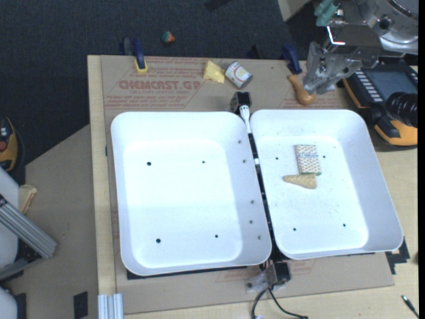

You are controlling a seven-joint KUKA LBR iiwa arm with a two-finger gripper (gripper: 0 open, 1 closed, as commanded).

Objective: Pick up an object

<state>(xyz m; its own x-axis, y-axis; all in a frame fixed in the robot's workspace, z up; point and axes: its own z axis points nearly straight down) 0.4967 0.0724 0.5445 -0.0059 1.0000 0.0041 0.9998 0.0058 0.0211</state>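
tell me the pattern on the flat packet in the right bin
A fine checkered weave of white with pale blue and pink, on the packet in the camera view.

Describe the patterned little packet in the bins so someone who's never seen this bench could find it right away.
Start at the right bin, the one nearer the arm. In its upper middle lies the patterned packet, a small flat rectangle. Its checked white and pale pattern sets it apart from the plain tan piece touching its lower edge.
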